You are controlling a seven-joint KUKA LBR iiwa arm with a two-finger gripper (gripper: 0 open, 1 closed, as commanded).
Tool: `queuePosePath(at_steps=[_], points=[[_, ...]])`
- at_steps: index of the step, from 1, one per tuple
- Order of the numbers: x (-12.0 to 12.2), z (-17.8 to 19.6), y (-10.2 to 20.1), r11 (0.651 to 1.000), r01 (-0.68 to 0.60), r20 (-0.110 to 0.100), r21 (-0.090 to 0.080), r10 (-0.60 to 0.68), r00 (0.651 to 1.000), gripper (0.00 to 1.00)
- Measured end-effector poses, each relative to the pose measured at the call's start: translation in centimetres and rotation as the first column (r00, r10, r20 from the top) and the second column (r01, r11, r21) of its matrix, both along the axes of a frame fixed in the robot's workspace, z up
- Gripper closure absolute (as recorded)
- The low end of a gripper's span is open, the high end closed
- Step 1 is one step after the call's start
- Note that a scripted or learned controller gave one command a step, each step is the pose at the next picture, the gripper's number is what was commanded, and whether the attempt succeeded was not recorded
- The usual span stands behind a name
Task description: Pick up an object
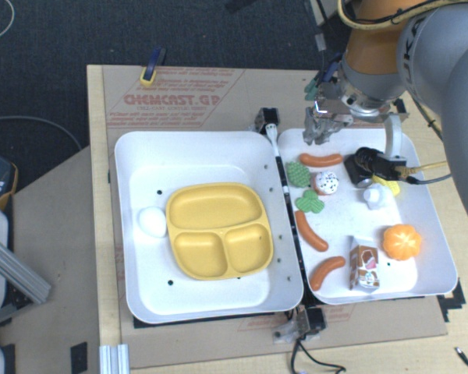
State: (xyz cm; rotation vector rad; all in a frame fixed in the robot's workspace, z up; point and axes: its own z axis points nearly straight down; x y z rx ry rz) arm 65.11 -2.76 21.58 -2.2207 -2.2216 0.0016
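Observation:
My gripper (320, 133) hangs over the far left corner of the right bin (433, 232), just above and behind an orange-red sausage (321, 160). Nothing shows in its grasp. Close below lie a green broccoli piece (299, 174), a speckled white cupcake (326, 182) and a second green piece (310, 202). Two more sausages (311, 231) (327, 271) lie along the bin's left side. An orange (402, 241) and a brown-and-white box (364, 267) sit toward the near right.
A small white piece (373, 197) and a yellow piece (390, 185) lie right of the cupcake. The left bin (132, 162) holds a yellow divided plate (217, 231) and a white egg (151, 221). The raised rim between the bins runs just left of the gripper.

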Motion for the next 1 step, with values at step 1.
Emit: queuePosePath(at_steps=[1], points=[[0.69,1.88,0.37,1.0,0.0,0.005,0.0,0.0,1.0,1.0]])
